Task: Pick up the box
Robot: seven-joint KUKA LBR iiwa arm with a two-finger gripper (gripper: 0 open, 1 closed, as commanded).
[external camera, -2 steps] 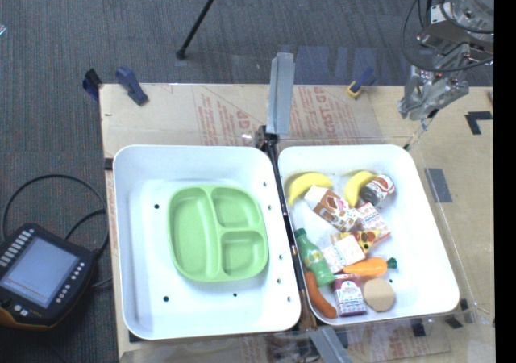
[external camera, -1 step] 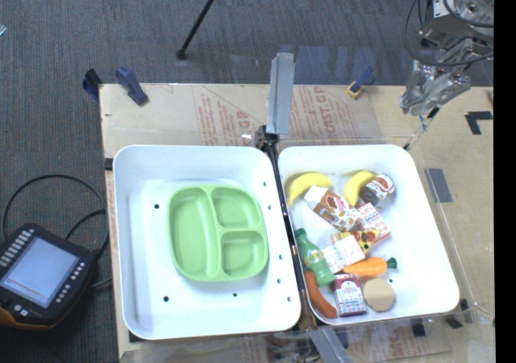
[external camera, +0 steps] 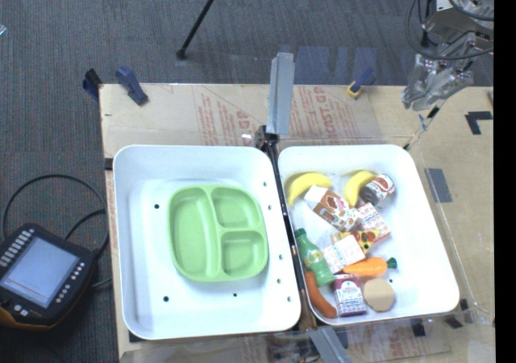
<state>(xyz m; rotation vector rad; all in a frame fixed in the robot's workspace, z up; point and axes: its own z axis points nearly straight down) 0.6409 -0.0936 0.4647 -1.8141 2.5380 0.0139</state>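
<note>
The end effector (external camera: pixel 431 89) hangs above the surface's far right corner, outside both bins and well apart from anything it might grasp — nothing sits between its fingers, though how wide they stand is too small and blurred to tell. It points downward and slightly toward the bins, cables looping above it, with the grey arm (external camera: pixel 463 6) rising out toward the far right; this reads as a waiting or approach pose, clear of the clutter so the camera sees every item. The right bin (external camera: pixel 427 216) holds that clutter, heaped loosely toward its centre as if tipped in for picking. Several small printed boxes lie there: one box (external camera: pixel 330 206) tilted near the bin's middle, just beside two bananas (external camera: pixel 306 185) at the far side, another box (external camera: pixel 372 227) touching it, a paler one (external camera: pixel 345 252) below, and a dark-red one (external camera: pixel 349 297) at the near edge. A green bottle (external camera: pixel 313 258), a carrot (external camera: pixel 367 267) and a round tan piece (external camera: pixel 379 295) crowd between them. The left bin (external camera: pixel 137 232) carries a green divided plate (external camera: pixel 218 232) — likely the drop-off spot.
</note>
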